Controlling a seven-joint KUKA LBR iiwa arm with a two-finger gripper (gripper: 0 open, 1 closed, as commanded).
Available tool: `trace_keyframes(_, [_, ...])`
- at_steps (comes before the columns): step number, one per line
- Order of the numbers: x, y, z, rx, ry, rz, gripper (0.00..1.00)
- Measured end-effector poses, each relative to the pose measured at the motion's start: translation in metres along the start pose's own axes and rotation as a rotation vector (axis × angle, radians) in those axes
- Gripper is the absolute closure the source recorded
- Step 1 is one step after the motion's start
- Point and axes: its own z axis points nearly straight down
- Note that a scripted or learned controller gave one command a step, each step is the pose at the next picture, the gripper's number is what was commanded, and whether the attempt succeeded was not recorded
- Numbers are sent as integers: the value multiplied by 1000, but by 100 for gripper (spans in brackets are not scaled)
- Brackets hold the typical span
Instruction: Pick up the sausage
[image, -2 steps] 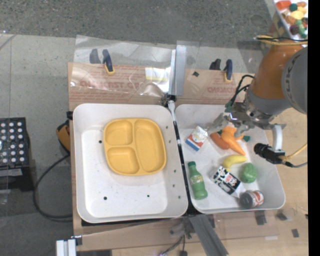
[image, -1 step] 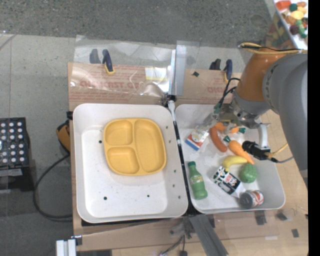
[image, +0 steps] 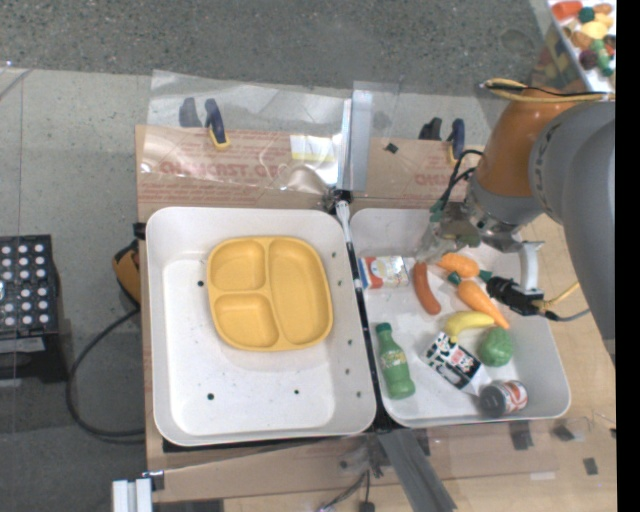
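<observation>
Sausage (image: 427, 288) not yet picked, lies in right bin (image: 545, 400) w/ gripper (image: 445, 232) just above it; gripper state: can't tell.

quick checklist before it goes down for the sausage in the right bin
1. Sausage in plain view in the right bin: ok.
2. Gripper near the target: ok, it sits above and right of the sausage's upper end.
3. Gripper centred over the sausage: not ok, offset toward the bin's back edge.
4. Room around the sausage: not ok, a small white packet lies close on its left and a carrot close on its right.
5. Finger opening: cannot tell.
6. Sausage already gripped: not ok, it lies on the bin floor.
</observation>
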Motion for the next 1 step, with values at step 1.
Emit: trace_keyframes(1, [0,0,0,0,0,0,0])
